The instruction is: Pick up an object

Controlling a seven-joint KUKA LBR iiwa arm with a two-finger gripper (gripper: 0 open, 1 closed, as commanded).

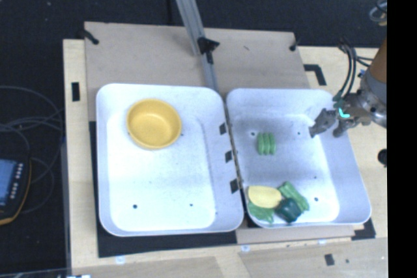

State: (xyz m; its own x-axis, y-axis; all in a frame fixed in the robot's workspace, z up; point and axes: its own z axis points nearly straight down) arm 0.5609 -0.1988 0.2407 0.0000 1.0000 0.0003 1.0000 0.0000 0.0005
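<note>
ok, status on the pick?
Gripper open, holding nothing, over right bin's far right edge. Green ridged piece nearest, untouched. Path clear.

A single camera sits fixed above the bench [273, 52] and looks down on it at a slant, far enough off to take in both white bins whole. The left bin [163, 211] fills the middle and left of the frame, the right bin [339, 172] the centre right. Dark floor runs across the top and down the left edge.
</note>
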